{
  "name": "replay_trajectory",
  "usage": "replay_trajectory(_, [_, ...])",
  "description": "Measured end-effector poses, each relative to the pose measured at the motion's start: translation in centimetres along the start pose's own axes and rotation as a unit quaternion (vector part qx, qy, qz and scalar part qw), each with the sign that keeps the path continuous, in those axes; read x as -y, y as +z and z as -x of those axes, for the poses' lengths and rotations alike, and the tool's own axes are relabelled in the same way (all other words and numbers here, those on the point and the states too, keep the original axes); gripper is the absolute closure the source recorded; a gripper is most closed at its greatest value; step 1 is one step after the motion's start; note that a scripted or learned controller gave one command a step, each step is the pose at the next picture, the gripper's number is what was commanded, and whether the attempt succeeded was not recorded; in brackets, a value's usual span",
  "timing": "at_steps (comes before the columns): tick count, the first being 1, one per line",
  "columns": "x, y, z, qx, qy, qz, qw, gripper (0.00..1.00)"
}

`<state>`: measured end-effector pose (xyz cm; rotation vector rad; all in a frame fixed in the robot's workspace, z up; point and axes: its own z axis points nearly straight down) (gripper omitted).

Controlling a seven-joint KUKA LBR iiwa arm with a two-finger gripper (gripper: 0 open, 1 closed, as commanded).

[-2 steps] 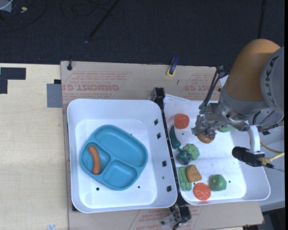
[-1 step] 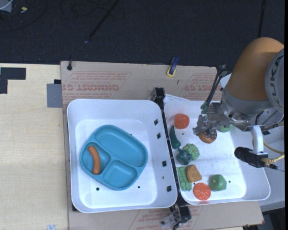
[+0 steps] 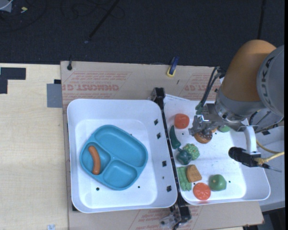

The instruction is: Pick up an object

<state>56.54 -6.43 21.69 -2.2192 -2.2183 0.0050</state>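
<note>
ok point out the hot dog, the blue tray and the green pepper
hot dog [image 3: 94, 159], camera view, middle of the sausage
blue tray [image 3: 127, 150], camera view, bare upper compartment
green pepper [image 3: 217, 182], camera view, centre of its top

Two bins [image 3: 77, 128], roughly eight toy foods [image 3: 182, 120].

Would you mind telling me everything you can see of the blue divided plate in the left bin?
The blue divided plate looks like moulded plastic, rounded in outline, with raised ridges splitting it into three compartments. It lies flat on the floor of the left white bin, turned at a slant to the bin's walls and apart from them. An orange-brown sausage-shaped toy rests in its left compartment; the other two hold nothing.
</note>
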Motion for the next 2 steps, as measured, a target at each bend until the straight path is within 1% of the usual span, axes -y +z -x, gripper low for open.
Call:
replay_trajectory(1, [0.9, -2.0, 0.1, 0.0, 0.0, 0.002, 1.0, 1.0])
replay_trajectory(2, [0.5, 0.1, -0.3, 0.0, -0.001, 0.0, 1.0, 1.0])
